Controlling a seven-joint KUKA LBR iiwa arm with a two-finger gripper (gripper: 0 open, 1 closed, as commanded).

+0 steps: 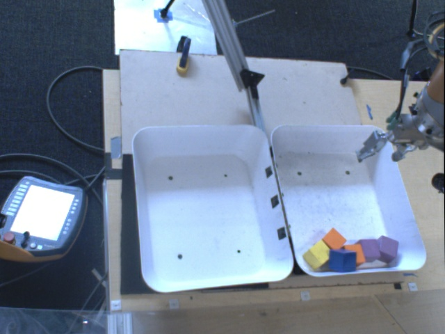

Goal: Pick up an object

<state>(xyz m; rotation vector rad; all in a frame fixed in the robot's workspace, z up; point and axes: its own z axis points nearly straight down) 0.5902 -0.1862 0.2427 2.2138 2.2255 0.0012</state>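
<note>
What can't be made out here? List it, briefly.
- Gripper, camera view: small and blurred at the right bin's far right rim; finger state unreadable.
- Arm: cut off by the right edge.
- Block pile: blocks overlap, so the exact count is uncertain.

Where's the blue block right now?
In the camera view the blue block lies in the right bin, at its near edge, between the yellow block and the purple blocks.
</note>
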